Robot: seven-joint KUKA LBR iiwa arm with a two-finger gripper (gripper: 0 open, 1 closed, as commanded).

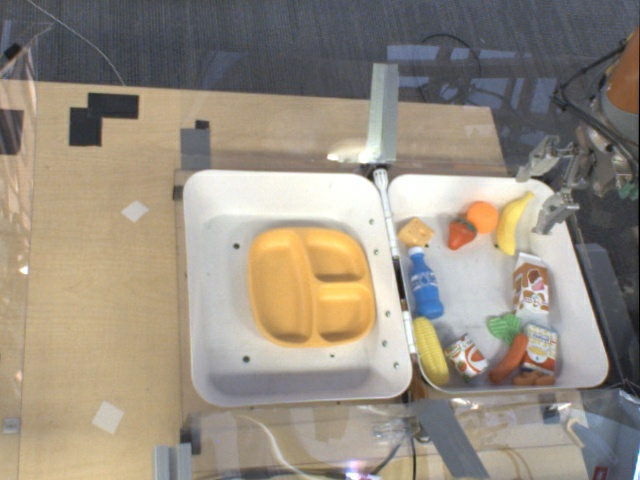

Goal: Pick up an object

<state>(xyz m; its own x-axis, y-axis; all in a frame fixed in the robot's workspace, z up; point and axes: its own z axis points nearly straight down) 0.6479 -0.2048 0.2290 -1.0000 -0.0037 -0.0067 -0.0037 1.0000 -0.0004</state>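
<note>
Hanging over the top right corner of the right bin (590, 313), the gripper (556, 183) has its 2 fingers spread apart, with nothing between them. Just beside it lies a banana (513, 223), next to an orange (482, 215).

Two white bins (200, 298) sat side by side, the left holding one yellow divided tray (310, 286), the right one banana (513, 222), one orange (482, 215), one blue bottle (425, 284), one corn cob (431, 350) and two cartons (532, 288).
</note>
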